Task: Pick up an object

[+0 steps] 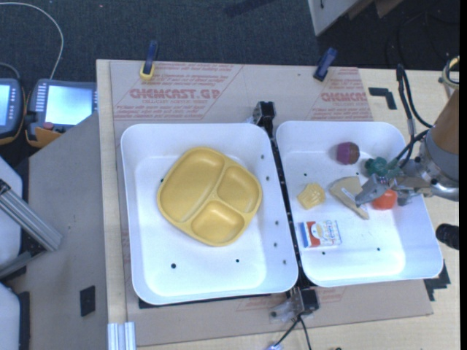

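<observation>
Orange shows just beside the gripper (373,190), a small orange object (384,199) touching its fingertips in the right bin (365,268); whether the fingers are apart or closed I cannot tell. A tan scoop (349,193) lies just left of it, a purple ball (347,152) above-left, a yellow block (311,195) farther left, a printed card (321,233) below-left. Bare white floor spreads below the gripper toward the near rim.

One camera hangs fixed above the bench (219,93), looking down at a slant from the near side. It stands far enough back to take in both white bins, the left bin (146,254) and the right bin (365,261), plus some dark floor beyond.
</observation>
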